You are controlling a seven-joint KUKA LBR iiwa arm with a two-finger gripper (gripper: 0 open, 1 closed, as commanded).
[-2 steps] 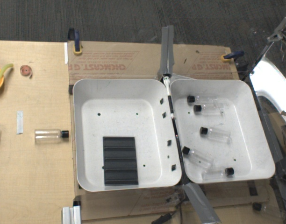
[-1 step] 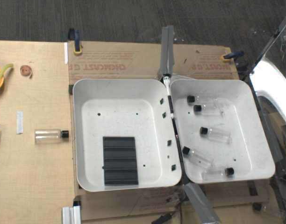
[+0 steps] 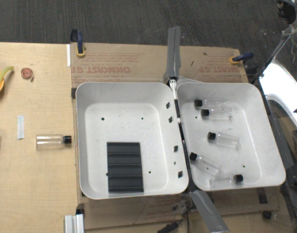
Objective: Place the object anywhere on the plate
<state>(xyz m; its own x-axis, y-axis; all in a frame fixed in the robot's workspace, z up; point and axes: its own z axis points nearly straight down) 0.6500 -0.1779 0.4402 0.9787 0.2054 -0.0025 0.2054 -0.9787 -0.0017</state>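
1. Shallow white plastic left bin (image 3: pixel 85 130): sits touching its twin along the centre seam and carries the target at its 6 o'clock.
2. Shallow white plastic right bin (image 3: pixel 267 130): holds the loose stock, scattered from 12 o'clock down to 5 o'clock.
3. Black ribbed rectangular plate (image 3: pixel 124 167): lies flat on the left bin's floor, near the front wall, with nothing on it; task judged not yet begun.
4. Five clear glass vials with black caps (image 3: pixel 225 140): all lie on their sides in the right bin. Two lie close together at 12 o'clock, one at the centre, one at 7 o'clock and one at 5 o'clock near the front rim. Any one of them is probably the object to carry.
5. Sixth clear vial with a black cap (image 3: pixel 52 140): rests on the tan wooden bench (image 3: pixel 32 188), at 9 o'clock of the left bin, outside both bins.
6. Risks, as judgement:
   - Round, smooth glass is likely to roll or squirt out of a pinch.
   - The paired vials at 12 o'clock could be knocked together.
   - The rim-side vial at 5 o'clock leaves little room for a clean approach.
   - A vial released across the ribs may roll off the plate.
7. Gripper: cannot tell how far open, nor whether holding or touching anything.
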